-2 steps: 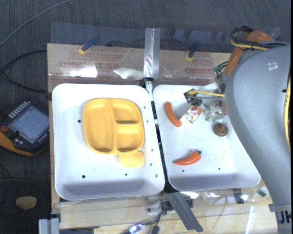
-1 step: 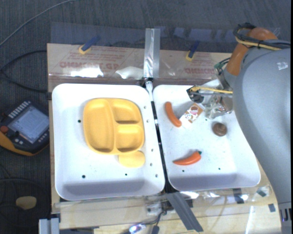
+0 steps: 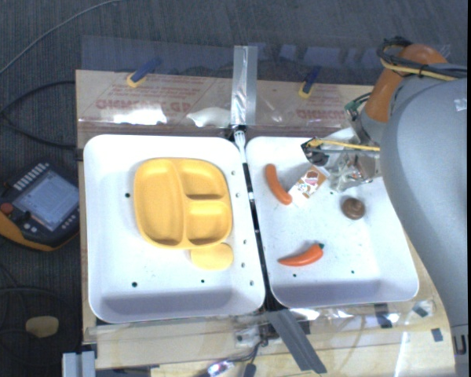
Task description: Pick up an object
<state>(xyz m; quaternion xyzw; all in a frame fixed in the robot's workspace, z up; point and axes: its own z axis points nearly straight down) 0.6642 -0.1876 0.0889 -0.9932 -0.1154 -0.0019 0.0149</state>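
Observation:
The right bin [image 3: 392, 285] holds an orange sausage [image 3: 279, 184] at its upper left. A small white and red packet [image 3: 308, 184] lies just right of the sausage. A brown round piece [image 3: 352, 207] sits toward the bin's right side, and a red-orange chili pepper [image 3: 301, 255] lies lower in the middle. My gripper [image 3: 334, 163] hangs low over the upper part of this bin, right above and beside the packet. The grey arm covers the bin's right side.
The left bin [image 3: 110, 281] holds a yellow divided tray [image 3: 180, 200] with a small yellow disc [image 3: 212, 256] at its lower edge. A raised rim [image 3: 251, 210] separates the two bins. A handheld pendant [image 3: 39, 203] lies on the floor at the left.

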